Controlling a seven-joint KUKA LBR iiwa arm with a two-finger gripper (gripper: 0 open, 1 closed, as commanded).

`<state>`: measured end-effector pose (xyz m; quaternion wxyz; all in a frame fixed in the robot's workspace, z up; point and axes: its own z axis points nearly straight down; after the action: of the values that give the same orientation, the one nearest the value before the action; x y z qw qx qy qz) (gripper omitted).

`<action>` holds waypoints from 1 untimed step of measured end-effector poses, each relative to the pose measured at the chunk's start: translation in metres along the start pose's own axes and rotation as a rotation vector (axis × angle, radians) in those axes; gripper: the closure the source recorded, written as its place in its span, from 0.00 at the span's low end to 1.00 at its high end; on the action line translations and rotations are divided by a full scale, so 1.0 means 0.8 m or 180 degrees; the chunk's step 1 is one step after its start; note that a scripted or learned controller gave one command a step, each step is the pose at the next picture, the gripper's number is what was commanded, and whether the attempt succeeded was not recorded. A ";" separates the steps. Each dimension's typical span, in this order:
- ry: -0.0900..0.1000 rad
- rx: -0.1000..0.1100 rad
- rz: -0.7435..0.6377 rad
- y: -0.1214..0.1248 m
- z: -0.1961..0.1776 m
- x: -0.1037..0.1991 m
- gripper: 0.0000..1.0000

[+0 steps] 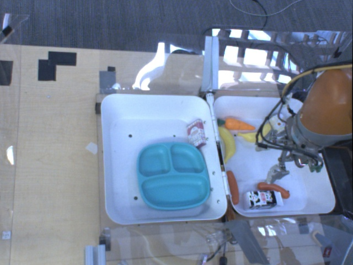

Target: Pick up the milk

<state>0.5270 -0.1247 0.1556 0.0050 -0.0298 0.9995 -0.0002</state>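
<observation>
The milk carton, white with black patches, lies on its side near the front edge of the right bin; a sausage lies just behind it, close to touching, and a second sausage lies along the bin's left wall; the tool hangs just above the nearer sausage, behind the milk, and whether it is apart or together cannot be told; the grey arm with its orange band reaches in from the right; a carrot and a banana rest at the back left of that bin; the left bin holds a blue divided plate and a small red packet against its right wall; both bins sit on the wooden counter.
</observation>
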 end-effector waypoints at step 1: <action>-0.0006 0.0006 0.0032 -0.056 -0.052 -0.003 0.00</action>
<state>0.5314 -0.1693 0.1971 0.0059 -0.0247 0.9997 -0.0010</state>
